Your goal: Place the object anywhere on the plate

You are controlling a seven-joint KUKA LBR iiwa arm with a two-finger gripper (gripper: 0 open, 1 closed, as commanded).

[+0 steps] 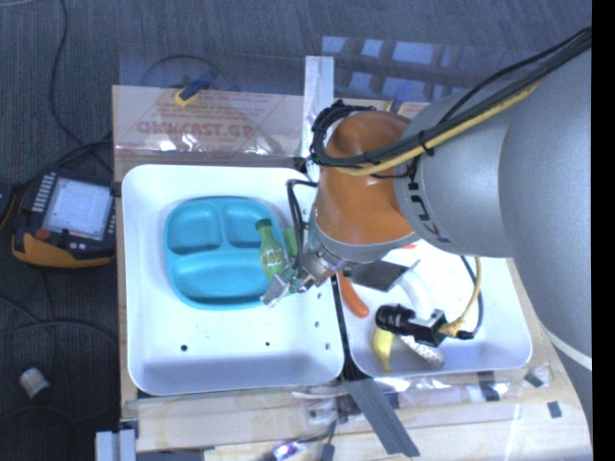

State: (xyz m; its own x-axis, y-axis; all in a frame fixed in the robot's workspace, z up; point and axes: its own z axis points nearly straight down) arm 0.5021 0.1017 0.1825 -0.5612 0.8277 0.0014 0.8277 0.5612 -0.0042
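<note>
The blue divided plate (204, 230) lies in the left bin (144, 296), towards its far side. The arm reaches across from the right, and its pincer (281, 284) sits low at the plate's right rim, close to the wall between the two bins. Right against the pincer's tip is the object of the task, a pale green translucent thing with a yellower end (270, 248), perhaps a small bottle. It stands roughly upright over the plate's right edge, beside the small upper compartment.

The wrist hides much of the tip, so I cannot tell whether the pincer is closed on the green object or spread apart from it. Nor can I tell whether the object rests on the plate or hangs just above it.

Judging from this, the task is near its end. The object has reached the plate's area, and what is left is to set it down with its base inside the rim, let go and lift clear. Because it sits so close to the edge, it could tip outward into the bin on release.

The right bin (504, 339) holds the other things: an orange stick-like piece (356, 303) near the dividing wall, and a yellow piece (383, 348) further forward, both well apart from the plate.
</note>
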